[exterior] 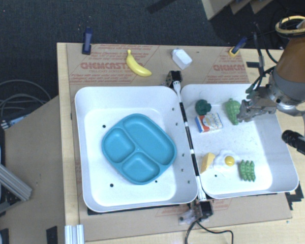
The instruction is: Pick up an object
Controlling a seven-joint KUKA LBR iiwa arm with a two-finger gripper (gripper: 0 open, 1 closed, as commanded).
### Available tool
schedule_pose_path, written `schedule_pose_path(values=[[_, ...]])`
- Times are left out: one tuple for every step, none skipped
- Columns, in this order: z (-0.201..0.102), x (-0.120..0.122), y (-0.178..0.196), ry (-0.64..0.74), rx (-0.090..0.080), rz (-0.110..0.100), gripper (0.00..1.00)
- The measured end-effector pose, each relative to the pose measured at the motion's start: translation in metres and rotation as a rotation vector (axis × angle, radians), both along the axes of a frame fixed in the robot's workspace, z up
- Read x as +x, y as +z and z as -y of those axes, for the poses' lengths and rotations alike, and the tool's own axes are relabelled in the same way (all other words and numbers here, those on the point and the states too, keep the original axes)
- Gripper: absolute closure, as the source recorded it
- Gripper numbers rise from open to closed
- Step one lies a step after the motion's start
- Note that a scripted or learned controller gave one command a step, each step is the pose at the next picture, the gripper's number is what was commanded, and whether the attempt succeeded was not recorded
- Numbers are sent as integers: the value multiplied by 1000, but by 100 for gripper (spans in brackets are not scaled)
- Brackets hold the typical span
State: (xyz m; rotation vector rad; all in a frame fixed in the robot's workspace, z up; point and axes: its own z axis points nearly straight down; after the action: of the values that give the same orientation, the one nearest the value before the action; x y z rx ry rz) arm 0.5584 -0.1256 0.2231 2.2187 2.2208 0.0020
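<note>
Tool [242, 114] just beside a bumpy, light-green leafy toy [232, 110].

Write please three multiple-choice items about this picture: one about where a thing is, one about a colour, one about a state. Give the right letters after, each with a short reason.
1. Where does the banana lie?
A. in the left bin
B. on the bench behind the bins
C. on the blue tray

2. What colour is the divided tray in the left bin?
A. blue
B. red
C. yellow

3. How does the gripper stand to the light green toy in the right bin?
A. far away, over the left bin
B. close beside it, at its right edge
C. lifting it high above the bench

Key: 1 B, the banana rests on the board above the left bin's far rim. 2 A, the tray is plainly blue. 3 B, the gripper sits low in the right bin right next to the toy, which lies on the bin floor.
</note>
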Motion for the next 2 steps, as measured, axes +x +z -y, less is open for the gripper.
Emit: schedule_pose_path(values=[[0, -1, -1, 0, 0, -2, 0], [26, 58, -80, -1, 0, -3, 0]])
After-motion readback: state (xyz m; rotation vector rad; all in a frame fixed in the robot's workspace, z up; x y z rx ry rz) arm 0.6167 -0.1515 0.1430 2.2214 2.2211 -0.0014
